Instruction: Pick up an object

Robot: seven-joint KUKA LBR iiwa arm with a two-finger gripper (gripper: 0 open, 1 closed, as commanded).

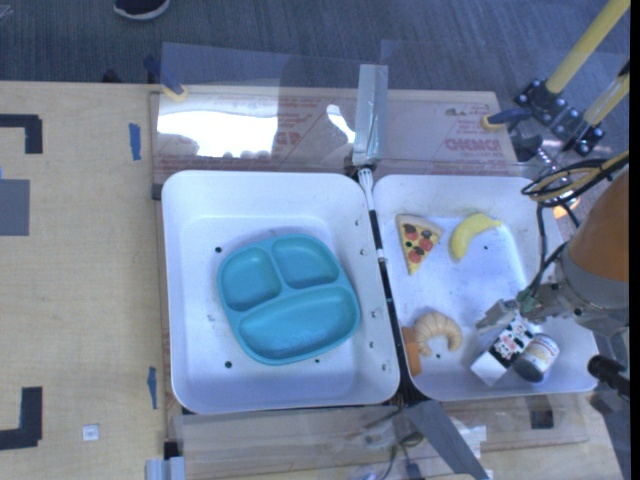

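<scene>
A: Where is the gripper (510, 313) placed?

B: It is poised low in the right bin (500, 208), just above a small white-and-black bottle (518, 352) lying on its side near the front wall. A pick from above is probably intended.

A: Is anything held?

B: Nothing is seen between the fingers; how far they are parted cannot be told.

A: What else is offered?

B: A croissant (437, 332), pizza slice (417, 241) and banana (471, 234) are spread apart, so each can be reached. A blue divided plate (288, 297) is set in the left bin (200, 218).
</scene>
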